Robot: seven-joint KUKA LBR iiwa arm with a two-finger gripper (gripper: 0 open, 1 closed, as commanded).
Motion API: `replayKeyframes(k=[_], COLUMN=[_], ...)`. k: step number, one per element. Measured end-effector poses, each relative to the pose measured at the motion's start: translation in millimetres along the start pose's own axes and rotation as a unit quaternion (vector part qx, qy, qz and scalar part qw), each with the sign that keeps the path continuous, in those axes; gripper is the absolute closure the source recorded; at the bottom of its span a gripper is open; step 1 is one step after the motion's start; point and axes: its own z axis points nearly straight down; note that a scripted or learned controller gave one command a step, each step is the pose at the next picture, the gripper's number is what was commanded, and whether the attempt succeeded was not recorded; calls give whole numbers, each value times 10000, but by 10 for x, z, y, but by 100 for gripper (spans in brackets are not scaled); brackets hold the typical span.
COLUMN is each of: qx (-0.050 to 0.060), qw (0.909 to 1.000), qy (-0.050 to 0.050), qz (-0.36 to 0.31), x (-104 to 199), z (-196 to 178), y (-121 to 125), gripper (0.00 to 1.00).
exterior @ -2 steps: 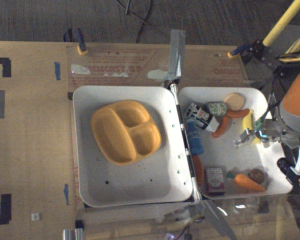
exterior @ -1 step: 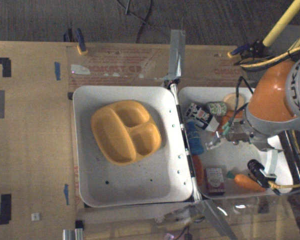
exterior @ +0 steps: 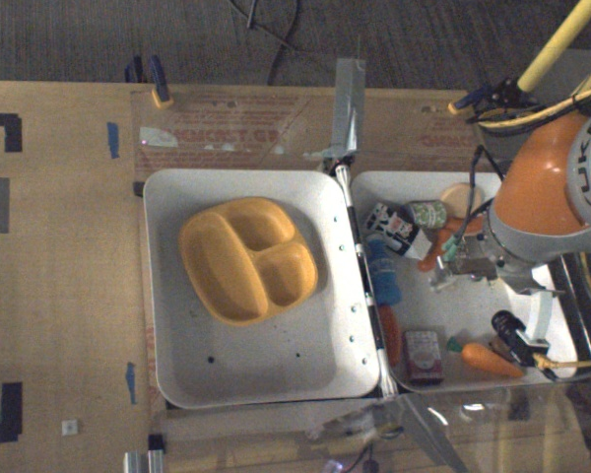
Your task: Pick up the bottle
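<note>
Arm (exterior: 542,190) comes in from the right, over the right bin (exterior: 455,313). Pincer (exterior: 460,267) sits low near that bin's middle. From this angle we can't tell whether it's wide or narrow.

Bottle (exterior: 383,276): blue, lying on its side against the right bin's left wall and parallel to it. It's left of the pincer, not touching it.

Further back along that wall we see a black-and-white carton (exterior: 390,227), with a green can (exterior: 429,213) just right of it. An orange-red item (exterior: 435,252) lies just beside the pincer, too blurred for us to name.

At the near end sit a small red box (exterior: 423,353) and, right of it, a carrot (exterior: 491,361).

Left bin (exterior: 167,294) holds a yellow divided dish (exterior: 246,259). Both bins sit side by side on the table (exterior: 59,264).
</note>
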Motion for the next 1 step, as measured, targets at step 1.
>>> replayKeyframes(k=[1], qx=[3], qw=[9995], qy=[-6], qz=[315], x=[597], z=[-1289], y=[759], gripper=[100])
